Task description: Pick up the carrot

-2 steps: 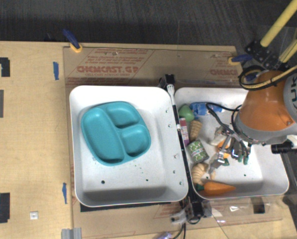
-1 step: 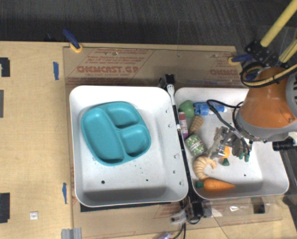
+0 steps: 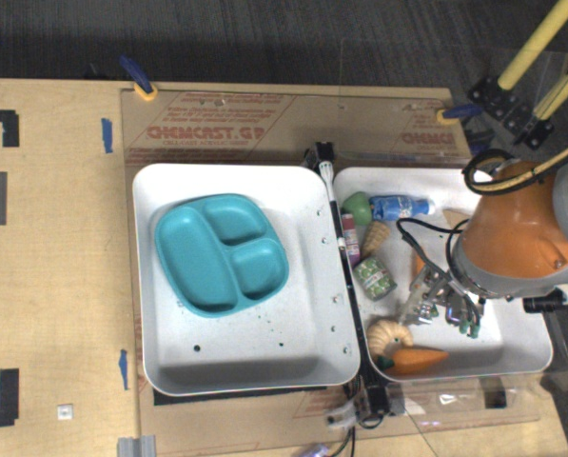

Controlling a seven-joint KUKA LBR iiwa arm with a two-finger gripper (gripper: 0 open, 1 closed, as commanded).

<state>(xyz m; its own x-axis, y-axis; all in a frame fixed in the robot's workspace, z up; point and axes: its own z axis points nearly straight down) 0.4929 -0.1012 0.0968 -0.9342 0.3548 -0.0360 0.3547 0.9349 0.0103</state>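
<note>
Status from my remote station: task not done; carrot [image 3: 419, 358] lies on the floor of the right-hand bin [image 3: 531, 350], near its front wall, long axis roughly parallel to that wall, green top toward the divider between bins; nothing lifts it, nothing touches it from above as far as I can see.

Neighbours: a tan ribbed shell-like item [image 3: 390, 332] sits just behind and beside the carrot's leafy end, close enough to crowd a grasp; a speckled green packet [image 3: 373, 277], a green round item [image 3: 358, 205] and a blue-labelled bottle [image 3: 400, 207] lie further back, well apart from the carrot.

Left-hand bin [image 3: 169, 350] holds a teal divided tray [image 3: 222, 252]; irrelevant to this job.

Gripper [image 3: 442, 303]: hangs above the mid right-hand bin, behind the carrot and not over it; wrist w/ orange band masks much of it; finger spread can't be read, too cluttered w/ cables; I see no item held.

Judgement: approach stage only; remaining work = shift fwd over the carrot, descend, close, lift.
</note>
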